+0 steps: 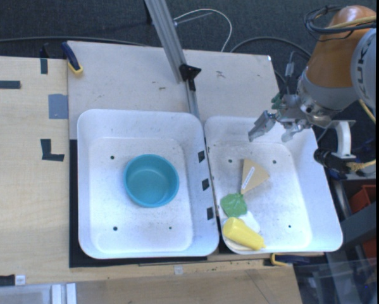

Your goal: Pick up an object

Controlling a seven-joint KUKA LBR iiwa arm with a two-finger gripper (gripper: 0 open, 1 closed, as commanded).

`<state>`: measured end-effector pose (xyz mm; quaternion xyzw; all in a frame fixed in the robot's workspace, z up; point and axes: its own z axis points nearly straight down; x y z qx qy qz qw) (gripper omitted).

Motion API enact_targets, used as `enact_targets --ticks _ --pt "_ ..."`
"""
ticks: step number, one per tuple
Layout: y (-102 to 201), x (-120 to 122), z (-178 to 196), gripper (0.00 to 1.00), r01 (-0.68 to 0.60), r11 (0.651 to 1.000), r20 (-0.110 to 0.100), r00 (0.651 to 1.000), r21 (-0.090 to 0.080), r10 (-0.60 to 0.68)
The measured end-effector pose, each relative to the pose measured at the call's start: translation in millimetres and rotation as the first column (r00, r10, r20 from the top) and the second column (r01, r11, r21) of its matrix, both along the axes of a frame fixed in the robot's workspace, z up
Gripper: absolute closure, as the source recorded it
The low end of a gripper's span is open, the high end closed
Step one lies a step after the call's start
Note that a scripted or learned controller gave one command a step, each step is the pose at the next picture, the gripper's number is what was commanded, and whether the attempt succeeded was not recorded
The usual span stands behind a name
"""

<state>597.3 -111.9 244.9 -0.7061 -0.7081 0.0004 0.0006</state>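
Arm (341, 49) is cut off at frame's right edge, so only its orange band, grey wrist and some cables show; the white thing under the yellow and green items at lower centre-right is mostly covered, can't tell what it is. Gripper (274, 128) is small and blurry w/ two grey fingers pointing down-left; they look spread w/ a gap and nothing between them, so released, holding nothing, hanging over the upper part of the right bin (316, 189), touching no item as far as I can tell. Surface: a white board (126, 81) carries two shallow white bins side by side, speckled w/ dark flecks; to the left a light wood bench top (24, 189) w/ grey and dark tape marks. Dark carpet-like floor (62, 5) across the top of frame; a grey metal pole (167, 30) slants down from top centre to the seam between bins, w/ a black clamp on it; thin white cable loops at top centre. Blue/yellow clamp (72, 59) at upper left corner of board. Left bin (94, 170) holds a teal bowl (152, 180), upright, about mid-bin. Right bin: tan wedge-shaped piece (254, 176) near centre, well below gripper; green lumpy item (234, 204) just below-left of wedge; yellow oblong item (243, 234) at bin's lower left, just beside the green one, maybe touching.
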Motion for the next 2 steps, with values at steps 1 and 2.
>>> enact_targets --ticks 1,2 --pt "0.0 0.0 0.0 0.00 0.000 1.000 0.000 1.000 0.000 0.000" --pt "-3.2 4.4 -62.1 0.00 0.001 1.000 -0.005 1.000 -0.001 -0.001"
